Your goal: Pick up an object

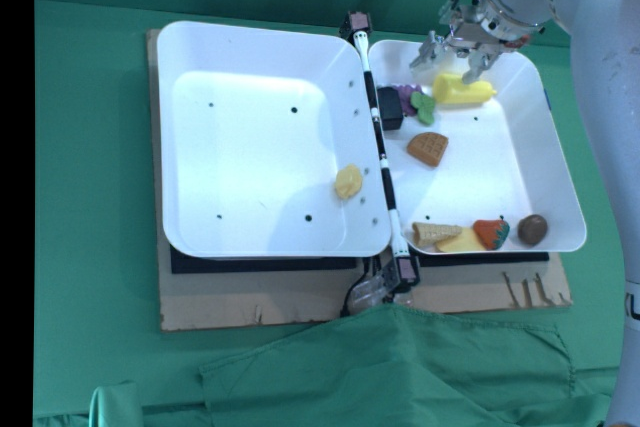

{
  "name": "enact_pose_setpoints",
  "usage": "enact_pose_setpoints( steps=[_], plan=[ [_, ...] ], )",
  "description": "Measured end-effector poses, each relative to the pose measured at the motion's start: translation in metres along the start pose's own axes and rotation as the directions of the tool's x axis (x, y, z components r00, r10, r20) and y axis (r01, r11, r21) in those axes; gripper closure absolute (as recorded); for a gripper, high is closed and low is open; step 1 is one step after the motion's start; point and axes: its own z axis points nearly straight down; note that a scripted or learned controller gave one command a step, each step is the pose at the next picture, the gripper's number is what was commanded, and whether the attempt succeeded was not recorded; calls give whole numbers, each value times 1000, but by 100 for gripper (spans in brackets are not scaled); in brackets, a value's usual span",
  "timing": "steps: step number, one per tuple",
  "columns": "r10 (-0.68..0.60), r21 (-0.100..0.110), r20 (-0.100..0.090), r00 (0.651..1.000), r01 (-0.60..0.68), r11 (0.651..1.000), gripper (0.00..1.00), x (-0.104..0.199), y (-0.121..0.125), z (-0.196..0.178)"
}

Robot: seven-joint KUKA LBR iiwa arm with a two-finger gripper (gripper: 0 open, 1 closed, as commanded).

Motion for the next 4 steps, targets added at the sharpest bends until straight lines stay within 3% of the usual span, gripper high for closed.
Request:
enact_pose_setpoints(
  steps=[4],
  plan=[
    [0, -6, 1, 1000, 0, 1000, 0, 0, 0, 11]
  ],
)
